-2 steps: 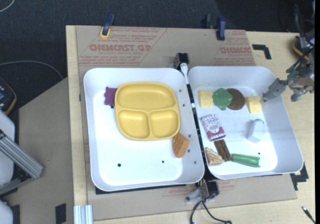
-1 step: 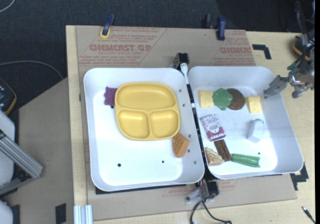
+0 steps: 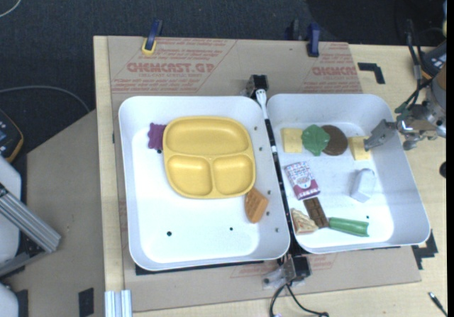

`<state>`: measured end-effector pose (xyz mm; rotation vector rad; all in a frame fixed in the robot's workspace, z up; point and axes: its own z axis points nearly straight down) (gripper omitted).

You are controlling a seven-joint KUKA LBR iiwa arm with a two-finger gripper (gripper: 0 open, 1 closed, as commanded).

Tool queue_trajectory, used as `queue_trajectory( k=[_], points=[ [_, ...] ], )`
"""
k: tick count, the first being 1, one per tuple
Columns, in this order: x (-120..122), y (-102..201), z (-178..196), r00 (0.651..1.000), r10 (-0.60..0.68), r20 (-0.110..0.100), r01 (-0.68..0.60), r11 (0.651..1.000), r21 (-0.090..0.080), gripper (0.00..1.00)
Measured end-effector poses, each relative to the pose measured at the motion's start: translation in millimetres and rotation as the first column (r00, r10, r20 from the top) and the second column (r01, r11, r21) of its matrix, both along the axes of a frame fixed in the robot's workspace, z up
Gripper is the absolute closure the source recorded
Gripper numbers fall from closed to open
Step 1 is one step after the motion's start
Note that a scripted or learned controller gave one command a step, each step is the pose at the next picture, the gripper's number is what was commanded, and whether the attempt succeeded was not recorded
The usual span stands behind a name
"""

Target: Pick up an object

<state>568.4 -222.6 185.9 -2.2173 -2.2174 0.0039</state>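
Just left of the gripper (image 3: 377,135), at the right bin's (image 3: 397,120) upper right rim, lies a yellow block (image 3: 360,148). Whether the gripper is clenched cannot be told. Its arm (image 3: 425,120) enters low from the frame's right edge. Cardboard (image 3: 174,62) beneath reads "CHEMCAST".

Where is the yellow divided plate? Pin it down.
In the camera view, the yellow divided plate lies in the left bin, between a purple piece and a brown piece.
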Motion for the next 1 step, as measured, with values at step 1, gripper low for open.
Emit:
queue_trajectory(
  k=[1],
  points=[
    [3.3,6.6,-45.2,1.000,0.001,0.000,-0.001,1.000,0.000,0.00]
  ],
)
